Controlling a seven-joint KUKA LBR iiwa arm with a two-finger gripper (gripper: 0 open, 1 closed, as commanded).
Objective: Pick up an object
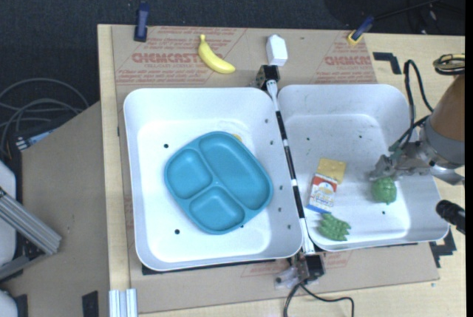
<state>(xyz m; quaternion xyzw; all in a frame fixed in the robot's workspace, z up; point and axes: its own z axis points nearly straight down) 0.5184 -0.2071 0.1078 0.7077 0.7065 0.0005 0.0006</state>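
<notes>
Leafy green toy [334,227] at right bin [355,97] front edge; carton [326,186] behind; tool [387,170] touching round green item [384,191], grip state indiscernible.

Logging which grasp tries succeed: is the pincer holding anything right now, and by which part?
Cannot be told. The pincer sits right above the round green object in the right bin, but no grip shows.
</notes>
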